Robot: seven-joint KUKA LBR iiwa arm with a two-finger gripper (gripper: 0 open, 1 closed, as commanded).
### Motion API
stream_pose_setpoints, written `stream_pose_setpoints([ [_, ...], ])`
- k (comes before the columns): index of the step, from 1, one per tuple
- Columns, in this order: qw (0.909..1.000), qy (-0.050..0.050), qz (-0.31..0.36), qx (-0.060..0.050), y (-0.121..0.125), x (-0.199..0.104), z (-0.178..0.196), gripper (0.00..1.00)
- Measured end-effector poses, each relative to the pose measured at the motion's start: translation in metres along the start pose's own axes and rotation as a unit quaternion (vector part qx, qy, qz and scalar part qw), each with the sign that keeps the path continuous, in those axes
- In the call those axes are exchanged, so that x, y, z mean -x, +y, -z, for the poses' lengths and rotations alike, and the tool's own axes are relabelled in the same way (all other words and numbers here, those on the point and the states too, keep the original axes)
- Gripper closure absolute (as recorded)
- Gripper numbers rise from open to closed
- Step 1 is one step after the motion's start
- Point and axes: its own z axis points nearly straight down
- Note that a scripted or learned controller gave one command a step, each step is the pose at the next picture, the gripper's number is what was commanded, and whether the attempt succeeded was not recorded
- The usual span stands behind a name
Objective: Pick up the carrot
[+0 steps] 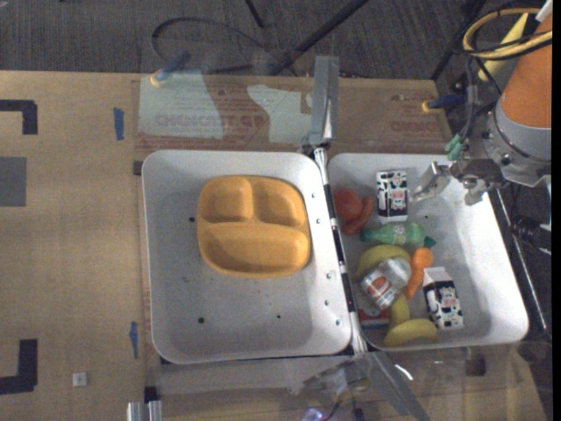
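Currently my arm [530,95] enters from the right, and my gripper [456,182] hovers over the upper right part of the right bin [495,270]. Its two fingers stand spread apart with nothing between them.

Positions below are given relative to the right bin.

1. The left bin [175,261] lies directly to its left, the two rims touching. It contains an orange compartment tray [254,224].
2. A yellow banana [381,257] lies at the bin's left centre, and a second one [410,331] lies by the bottom rim.
3. A red item [352,209] rests in the upper left corner.
4. A green bottle [396,233] lies on its side just above the upper banana.
5. A can [383,286] lies tilted below that banana.
6. One milk carton [392,195] stands near the top, just left of my gripper; another [443,298] stands lower right of centre.
7. The carrot [417,270] lies near the bin's centre, angled, between the can and the lower carton, well below my gripper.
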Motion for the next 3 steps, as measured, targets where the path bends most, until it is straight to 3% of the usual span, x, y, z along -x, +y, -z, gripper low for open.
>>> stream_pose_setpoints([
  [1,0.9975,0.000,-0.071,-0.001,-0.009,0.030,-0.068,0.00],
  [2,0.9995,-0.001,0.027,0.015,0.028,0.053,-0.168,0.00],
  [3,0.9979,-0.001,0.065,0.003,-0.015,0.047,-0.193,0.00],
])
